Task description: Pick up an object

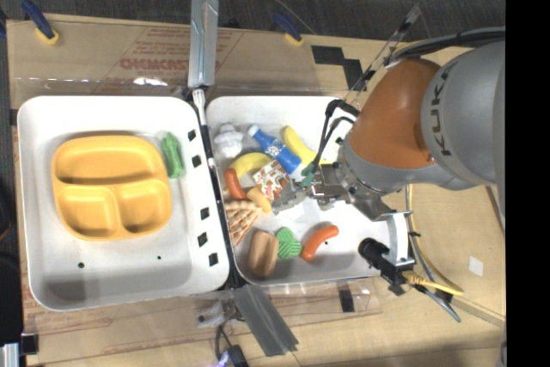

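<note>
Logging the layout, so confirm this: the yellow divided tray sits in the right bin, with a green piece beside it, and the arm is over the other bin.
Not quite. The camera view shows the yellow tray in the left bin, with the green piece beside it. The arm is over the other bin.

The divided tray (110,185) is lying in the left bin (39,271), with a pepper (173,154) just to the tray's right. Further right of the tray (past the wall between the bins), toy food is crowding the right bin (361,271): a banana (251,162), a sausage (319,239), a bun (262,253).
</note>
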Tool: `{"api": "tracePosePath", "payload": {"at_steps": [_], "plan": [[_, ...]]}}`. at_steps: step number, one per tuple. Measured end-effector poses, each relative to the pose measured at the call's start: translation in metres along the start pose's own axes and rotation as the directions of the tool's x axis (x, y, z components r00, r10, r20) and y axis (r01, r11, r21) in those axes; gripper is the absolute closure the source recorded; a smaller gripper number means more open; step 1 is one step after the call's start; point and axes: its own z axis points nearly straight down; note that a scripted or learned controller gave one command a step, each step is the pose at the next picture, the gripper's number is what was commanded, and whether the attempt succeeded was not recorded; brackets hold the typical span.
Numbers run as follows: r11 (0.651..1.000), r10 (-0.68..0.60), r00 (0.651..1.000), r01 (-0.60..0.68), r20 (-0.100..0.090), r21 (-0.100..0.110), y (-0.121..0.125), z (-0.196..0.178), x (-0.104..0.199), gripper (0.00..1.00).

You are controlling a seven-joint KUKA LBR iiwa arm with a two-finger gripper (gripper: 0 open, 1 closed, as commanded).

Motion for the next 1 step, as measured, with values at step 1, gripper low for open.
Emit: {"api": "tracePosePath", "payload": {"at_steps": [1], "plan": [[0.973, -0.229, 0.973, 0.229, -0.002, 0.003, -0.0095, 0.0723, 0.0194, 0.00]]}}
